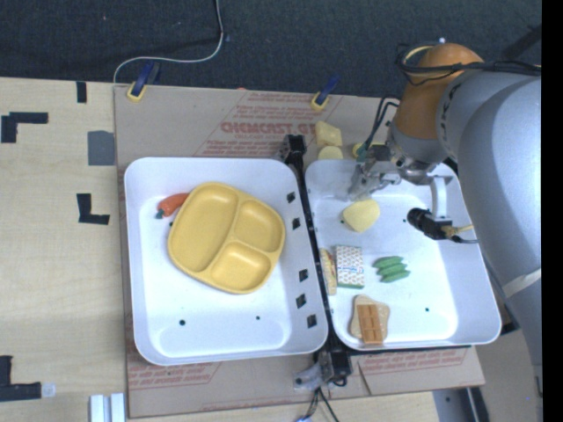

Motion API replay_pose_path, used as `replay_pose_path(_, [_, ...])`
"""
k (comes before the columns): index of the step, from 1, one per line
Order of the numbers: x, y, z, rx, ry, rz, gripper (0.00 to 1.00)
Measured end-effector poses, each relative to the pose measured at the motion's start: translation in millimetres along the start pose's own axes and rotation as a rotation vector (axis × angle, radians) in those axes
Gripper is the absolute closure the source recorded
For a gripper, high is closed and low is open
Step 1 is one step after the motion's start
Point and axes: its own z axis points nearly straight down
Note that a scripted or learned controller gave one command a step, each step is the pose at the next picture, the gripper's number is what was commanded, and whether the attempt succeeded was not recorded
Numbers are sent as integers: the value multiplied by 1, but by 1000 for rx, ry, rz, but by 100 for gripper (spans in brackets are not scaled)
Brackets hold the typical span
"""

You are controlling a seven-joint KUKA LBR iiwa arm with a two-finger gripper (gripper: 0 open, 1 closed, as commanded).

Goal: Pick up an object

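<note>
Half-hidden carrot (172,203), tool (362,183) fingers unclear

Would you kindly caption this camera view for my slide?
KUKA arm's gripper poised above a pale yellow toy in the right bin.

From my seat, the gripper (368,181) in the upper right of the frame is a grey blur, and I cannot make out how it is set. The arm (501,174) runs off the right edge. An orange object (172,203) at upper left of the left bin (145,323) is half tucked under the yellow divided plate (227,236). A thin pale item (328,271) sits partly beneath the patterned packet (349,265), too small for me to identify.
</note>
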Motion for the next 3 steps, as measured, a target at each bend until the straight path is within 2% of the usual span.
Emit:
replay_pose_path(1, [0,0,1,1,-1,0,0])
replay_pose_path(2, [11,-37,12,6,1,4,0])
replay_pose_path(3, [12,-37,3,6,3,4,100])
